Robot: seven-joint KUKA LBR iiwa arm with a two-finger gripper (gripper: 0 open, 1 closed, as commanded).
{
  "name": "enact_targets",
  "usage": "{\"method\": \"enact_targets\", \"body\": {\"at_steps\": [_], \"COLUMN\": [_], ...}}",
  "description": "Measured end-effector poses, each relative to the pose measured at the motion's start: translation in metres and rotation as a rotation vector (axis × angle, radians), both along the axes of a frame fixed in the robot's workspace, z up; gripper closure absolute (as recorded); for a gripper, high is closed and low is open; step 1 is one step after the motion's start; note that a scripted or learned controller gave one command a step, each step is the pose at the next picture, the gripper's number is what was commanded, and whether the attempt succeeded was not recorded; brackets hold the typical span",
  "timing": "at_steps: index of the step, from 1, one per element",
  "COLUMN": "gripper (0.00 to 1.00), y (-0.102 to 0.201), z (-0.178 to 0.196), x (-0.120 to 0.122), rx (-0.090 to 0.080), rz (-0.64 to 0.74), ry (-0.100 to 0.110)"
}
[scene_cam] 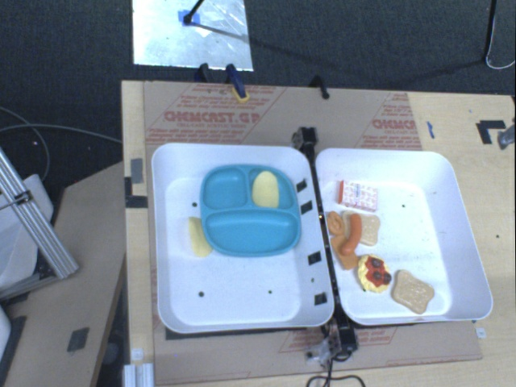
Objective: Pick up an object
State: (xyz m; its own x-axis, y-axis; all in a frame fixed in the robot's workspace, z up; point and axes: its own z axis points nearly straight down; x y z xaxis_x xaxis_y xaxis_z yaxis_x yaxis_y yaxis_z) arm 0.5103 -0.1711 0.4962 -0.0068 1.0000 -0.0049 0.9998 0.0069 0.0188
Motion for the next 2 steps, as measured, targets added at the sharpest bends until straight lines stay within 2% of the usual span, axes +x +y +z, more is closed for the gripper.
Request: {"method": "enact_targets", "body": {"at_steps": [1, 2], "gripper": [0.0, 0.0], "y": [0.012, 0.133], "z": [0.041, 0.039], "x": [-0.024, -0.023], "rx": [0.003, 0.006], "rz": [0.0, 0.007], "ry": [0.012, 0.015]}}
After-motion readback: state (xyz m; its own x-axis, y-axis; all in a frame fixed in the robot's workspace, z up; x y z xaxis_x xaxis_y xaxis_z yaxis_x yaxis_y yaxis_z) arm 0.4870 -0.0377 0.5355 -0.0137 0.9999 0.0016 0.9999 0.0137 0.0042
